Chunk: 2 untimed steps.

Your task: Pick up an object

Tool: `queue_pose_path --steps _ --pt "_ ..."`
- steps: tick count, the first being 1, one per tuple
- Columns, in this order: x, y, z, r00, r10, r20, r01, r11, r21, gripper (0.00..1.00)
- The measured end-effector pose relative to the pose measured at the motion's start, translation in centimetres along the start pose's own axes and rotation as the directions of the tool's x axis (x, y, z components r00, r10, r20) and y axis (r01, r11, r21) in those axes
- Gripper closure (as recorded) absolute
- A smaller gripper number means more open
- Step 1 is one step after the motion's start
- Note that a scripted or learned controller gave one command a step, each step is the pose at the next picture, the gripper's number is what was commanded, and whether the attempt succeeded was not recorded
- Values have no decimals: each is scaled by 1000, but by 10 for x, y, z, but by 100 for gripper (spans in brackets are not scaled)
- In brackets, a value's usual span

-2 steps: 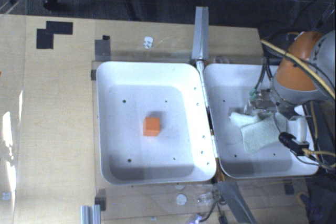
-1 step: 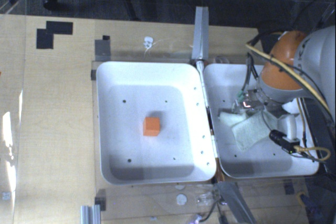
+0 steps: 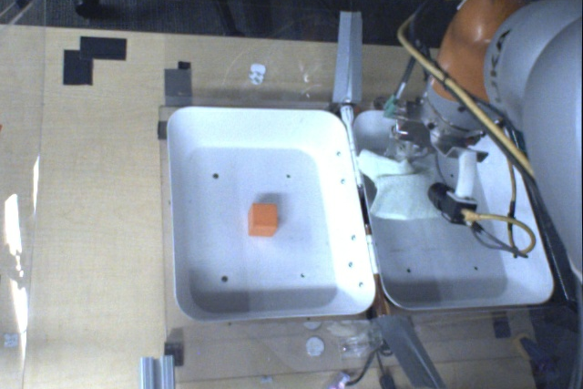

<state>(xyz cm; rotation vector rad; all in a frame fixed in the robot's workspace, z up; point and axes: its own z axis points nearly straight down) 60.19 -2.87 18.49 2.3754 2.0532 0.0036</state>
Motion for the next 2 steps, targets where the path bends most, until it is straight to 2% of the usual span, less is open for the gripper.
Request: queue_pose_path --steps 1,2 --pt "-1 15 0 993 114 1 -114 993 1 100" --pt "47 61 1 989 150 2 -150 989 1 100"
